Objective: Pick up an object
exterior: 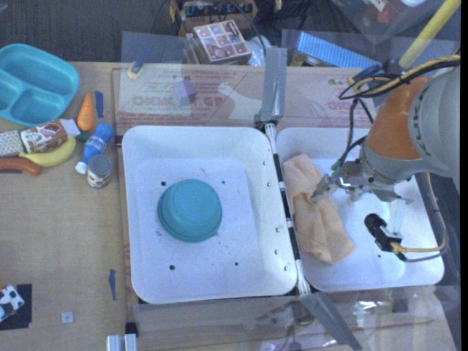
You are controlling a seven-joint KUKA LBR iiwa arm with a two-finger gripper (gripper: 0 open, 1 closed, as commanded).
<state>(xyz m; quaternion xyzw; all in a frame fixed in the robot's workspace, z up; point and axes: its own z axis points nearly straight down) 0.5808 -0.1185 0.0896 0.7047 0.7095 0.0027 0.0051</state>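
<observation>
The pale tan, crumpled soft cloth point(316, 214) lies in the right shallow white bin point(413, 269), stretched along its left edge. The hand point(324, 189) of the grey arm is at the upper half of the cloth, touching it or just above it. I cannot tell if the hand is wide or narrow. The risk, I think, is a thin grip: only one loose fold may be caught and slide out on lifting. The bin's left edge is near, so the hand could also hit it. The round teal bowl point(190, 209) in the left white bin point(146, 159) is well apart.
</observation>
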